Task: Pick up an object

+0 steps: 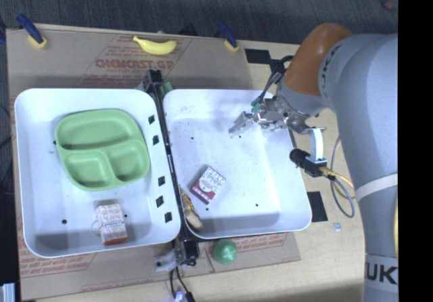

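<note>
Gripper (238, 125) hovers empty, fingers slightly spread; approach step. Next: descend onto red-and-white packet (208, 184) below-left of fingertips.

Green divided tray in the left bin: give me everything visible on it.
The pale green plastic tray with rounded corners has three compartments: one long one across its far side and two smaller ones on the near side. They look bare. It lies flat, turned slightly askew, on the floor of the left white bin, in the bin's far half. Nothing touches it; the small wrapped packet lies apart, nearer the camera.
</note>
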Tool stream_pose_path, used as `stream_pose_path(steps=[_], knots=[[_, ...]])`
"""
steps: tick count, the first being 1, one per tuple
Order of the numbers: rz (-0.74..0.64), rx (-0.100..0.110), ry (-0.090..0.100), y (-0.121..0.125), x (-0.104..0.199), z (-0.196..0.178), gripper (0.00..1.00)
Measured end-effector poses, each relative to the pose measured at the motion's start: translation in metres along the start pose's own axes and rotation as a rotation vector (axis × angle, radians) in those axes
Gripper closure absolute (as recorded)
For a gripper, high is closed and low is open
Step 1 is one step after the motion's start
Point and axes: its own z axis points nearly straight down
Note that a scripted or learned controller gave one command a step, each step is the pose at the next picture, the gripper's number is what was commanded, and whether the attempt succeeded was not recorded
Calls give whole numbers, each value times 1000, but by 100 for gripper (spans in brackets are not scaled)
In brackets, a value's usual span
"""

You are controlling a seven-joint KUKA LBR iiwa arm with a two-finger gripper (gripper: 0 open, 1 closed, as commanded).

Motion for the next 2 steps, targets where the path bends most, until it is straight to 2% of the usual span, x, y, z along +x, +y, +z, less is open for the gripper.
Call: stream_pose_path(steps=[1,2], knots=[[-1,3,-1,-89,7,-14,0],[-4,2,-1,-23,44,-6,0]])
